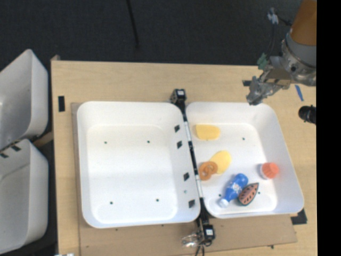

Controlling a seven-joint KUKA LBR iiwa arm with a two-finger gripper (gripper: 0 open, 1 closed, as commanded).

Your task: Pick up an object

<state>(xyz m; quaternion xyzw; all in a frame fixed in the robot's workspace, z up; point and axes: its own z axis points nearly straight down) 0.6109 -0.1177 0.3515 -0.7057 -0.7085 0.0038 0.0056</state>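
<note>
Approach stage: gripper (257,97) hovering upper right of frame, over far rim of right bin (285,143); jaw state: can't tell. Targets lower right (blue bottle (234,188), orange cap (269,170)). Next: descend w/ care.

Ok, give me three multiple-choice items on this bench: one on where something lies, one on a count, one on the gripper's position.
1. Where does the blue bottle lie?
A. in the left bin
B. in the right bin, near its front edge
C. on the bench outside the bins

2. How many yellow pieces lie in the right bin?
A. none
B. two
C. five

3. Where is the gripper?
A. above the right bin's far edge
B. down among the objects
C. over the left bin

Answers: 1 B, the bottle rests beside the brown oval piece at the front. 2 B, one yellow piece and another. 3 A, it hangs at the far rim, apart from every object.
</note>
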